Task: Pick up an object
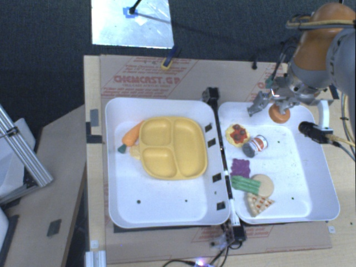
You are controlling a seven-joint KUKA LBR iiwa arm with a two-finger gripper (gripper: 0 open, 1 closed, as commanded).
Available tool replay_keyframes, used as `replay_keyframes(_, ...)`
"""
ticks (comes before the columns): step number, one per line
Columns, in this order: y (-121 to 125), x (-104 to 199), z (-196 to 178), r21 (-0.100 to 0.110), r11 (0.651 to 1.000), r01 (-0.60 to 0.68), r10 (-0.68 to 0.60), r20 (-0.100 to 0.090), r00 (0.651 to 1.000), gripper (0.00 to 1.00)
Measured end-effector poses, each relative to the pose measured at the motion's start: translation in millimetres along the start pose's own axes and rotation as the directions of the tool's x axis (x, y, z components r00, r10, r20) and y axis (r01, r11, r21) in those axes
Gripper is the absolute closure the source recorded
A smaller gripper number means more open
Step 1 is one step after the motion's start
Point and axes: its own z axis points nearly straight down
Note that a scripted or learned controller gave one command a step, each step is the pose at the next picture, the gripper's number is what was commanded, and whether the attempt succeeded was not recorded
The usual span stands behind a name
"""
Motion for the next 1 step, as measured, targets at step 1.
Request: replay_keyframes(1, 2.8, 0.1, -7.6, -0.013, 1.0, 0.002, -0.002, 0.002, 1.0, 0.0)
